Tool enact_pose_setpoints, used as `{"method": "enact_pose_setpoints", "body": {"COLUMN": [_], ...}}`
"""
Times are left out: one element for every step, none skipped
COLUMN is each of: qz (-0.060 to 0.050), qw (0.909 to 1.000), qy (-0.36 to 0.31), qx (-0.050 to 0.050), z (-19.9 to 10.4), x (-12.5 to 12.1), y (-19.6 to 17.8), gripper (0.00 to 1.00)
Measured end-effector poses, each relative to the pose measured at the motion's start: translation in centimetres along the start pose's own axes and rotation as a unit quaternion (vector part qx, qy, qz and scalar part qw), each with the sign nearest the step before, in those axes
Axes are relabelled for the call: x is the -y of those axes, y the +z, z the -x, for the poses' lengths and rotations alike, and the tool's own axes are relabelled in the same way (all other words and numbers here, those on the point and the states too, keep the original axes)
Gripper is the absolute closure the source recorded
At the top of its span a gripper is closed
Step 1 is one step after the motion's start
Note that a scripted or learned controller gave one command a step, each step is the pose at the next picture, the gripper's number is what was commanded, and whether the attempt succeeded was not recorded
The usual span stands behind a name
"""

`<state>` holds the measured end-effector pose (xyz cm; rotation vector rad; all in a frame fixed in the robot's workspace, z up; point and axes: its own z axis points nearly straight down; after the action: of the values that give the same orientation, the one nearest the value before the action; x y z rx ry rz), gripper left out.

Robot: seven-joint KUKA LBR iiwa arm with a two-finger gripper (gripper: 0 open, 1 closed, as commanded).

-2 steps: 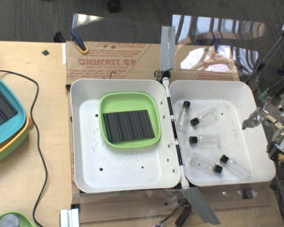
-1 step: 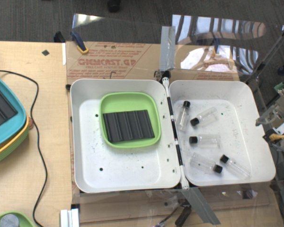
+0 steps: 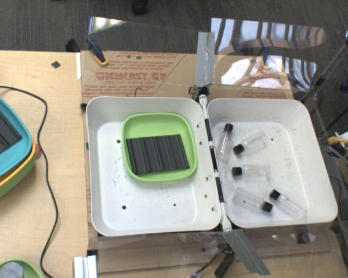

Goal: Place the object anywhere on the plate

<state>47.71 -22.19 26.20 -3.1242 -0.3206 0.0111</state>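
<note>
Camera view: you have two white bins side by side on the bench. The left bin (image 3: 104, 213) carries a green plate (image 3: 159, 126), which sits toward the bin's back edge, a little right of its middle. A dark ribbed slab (image 3: 158, 154) lies flat on the plate and covers most of its floor.

The things you would pick from are all in the right bin (image 3: 313, 155): five clear tubes with black caps, all lying on their sides, none touching the plate. One tube (image 3: 225, 141) lies near the bin's left wall toward the back, with a second tube (image 3: 250, 142) just beside it. A third tube (image 3: 249, 171) lies near the bin's middle. The fourth tube (image 3: 250, 201) and fifth tube (image 3: 289, 204) lie close together near the front edge.

Behind the bins you can see a printed cardboard sheet (image 3: 139, 71). At the bench's left edge sits a stack of trays (image 3: 8, 155), with a black cable (image 3: 48, 172) running past it.
</note>
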Motion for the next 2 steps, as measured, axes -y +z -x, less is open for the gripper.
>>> {"method": "enact_pose_setpoints", "body": {"qz": [-0.001,-0.001], "qw": [1.0000,1.0000], "qy": [0.001,0.000], "qx": [0.000,0.000], "z": [0.01,0.01], "x": [0.02,0.02], "y": [1.23,1.72], "gripper": [0.00,0.00]}}
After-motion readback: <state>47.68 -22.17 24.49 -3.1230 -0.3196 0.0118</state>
